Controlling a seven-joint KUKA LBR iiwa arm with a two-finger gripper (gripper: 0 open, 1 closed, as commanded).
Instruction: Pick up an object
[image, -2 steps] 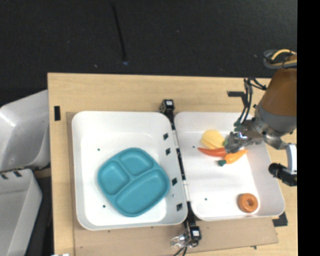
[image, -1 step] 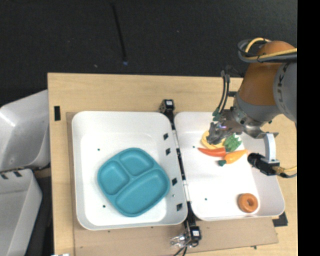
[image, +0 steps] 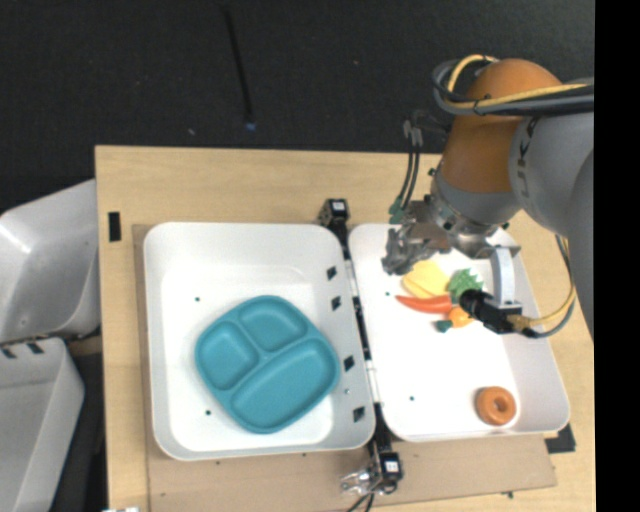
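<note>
My gripper (image: 400, 256) hangs low over the back left part of the right bin (image: 440, 400), right beside a small heap of toy food. The heap holds a yellow piece (image: 428, 279), a red chili pepper (image: 422, 302), a green piece (image: 463, 282) and a small orange piece (image: 452, 320). The gripper's tip is at the yellow piece's left edge. An orange doughnut (image: 495, 405) lies alone near the bin's front right corner.
The left bin (image: 170, 400) holds a teal divided plate (image: 265, 362) in its middle. A ridge with black clips (image: 350, 330) separates the two bins. Wooden bench (image: 250, 180) surrounds them.
</note>
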